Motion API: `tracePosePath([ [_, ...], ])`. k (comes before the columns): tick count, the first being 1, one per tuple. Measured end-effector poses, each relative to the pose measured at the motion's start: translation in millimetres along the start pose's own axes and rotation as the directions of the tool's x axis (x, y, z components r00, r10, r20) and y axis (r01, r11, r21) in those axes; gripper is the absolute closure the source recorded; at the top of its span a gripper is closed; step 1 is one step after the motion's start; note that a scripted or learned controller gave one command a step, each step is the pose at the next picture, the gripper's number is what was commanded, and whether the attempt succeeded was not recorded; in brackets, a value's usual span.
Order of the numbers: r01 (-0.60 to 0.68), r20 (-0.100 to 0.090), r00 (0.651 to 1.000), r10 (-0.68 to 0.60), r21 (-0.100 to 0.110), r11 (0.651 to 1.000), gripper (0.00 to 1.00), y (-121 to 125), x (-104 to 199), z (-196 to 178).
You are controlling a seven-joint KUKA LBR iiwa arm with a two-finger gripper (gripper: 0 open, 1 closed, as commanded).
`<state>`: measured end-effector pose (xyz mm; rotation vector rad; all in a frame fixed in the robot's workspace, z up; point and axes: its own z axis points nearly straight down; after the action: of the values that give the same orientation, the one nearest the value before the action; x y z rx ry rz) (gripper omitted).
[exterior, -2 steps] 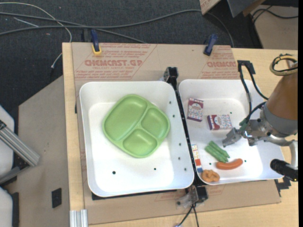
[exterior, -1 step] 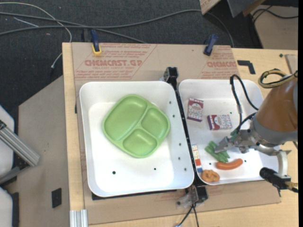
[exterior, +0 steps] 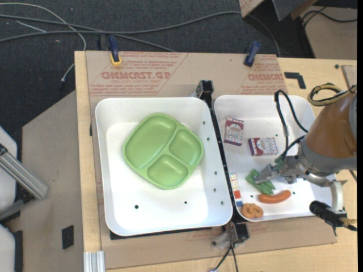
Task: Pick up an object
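- End effector (exterior: pixel 271 173): low in the right bin (exterior: pixel 295 107), on the green toy (exterior: pixel 258 178); finger state cannot be told.
- Room: sausage (exterior: pixel 275 196) just below it, cartons (exterior: pixel 233 131) above, bin's near rim close.
- Arm (exterior: pixel 334 137): enters from the right, bent down.
- Left bin (exterior: pixel 113 152): green tray (exterior: pixel 163 150), open floor around.

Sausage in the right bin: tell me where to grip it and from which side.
Grip the sausage at its middle, coming straight down, fingers closing across its narrow width. It lies flat and long, running left to right. The orange item and green piece lie near its left end, so the middle looks safest.
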<state>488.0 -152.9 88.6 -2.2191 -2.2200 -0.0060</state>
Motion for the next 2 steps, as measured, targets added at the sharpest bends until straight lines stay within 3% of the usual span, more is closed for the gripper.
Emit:
tracePosePath([
  [1, 0.000, 0.001, 1.000, 0.000, -0.009, 1.000, 1.00, 2.6, 0.7, -11.7],
  [2, 0.001, 0.006, 1.000, -0.001, -0.003, 1.000, 1.00, 1.0, 3.8, -74.1],
])
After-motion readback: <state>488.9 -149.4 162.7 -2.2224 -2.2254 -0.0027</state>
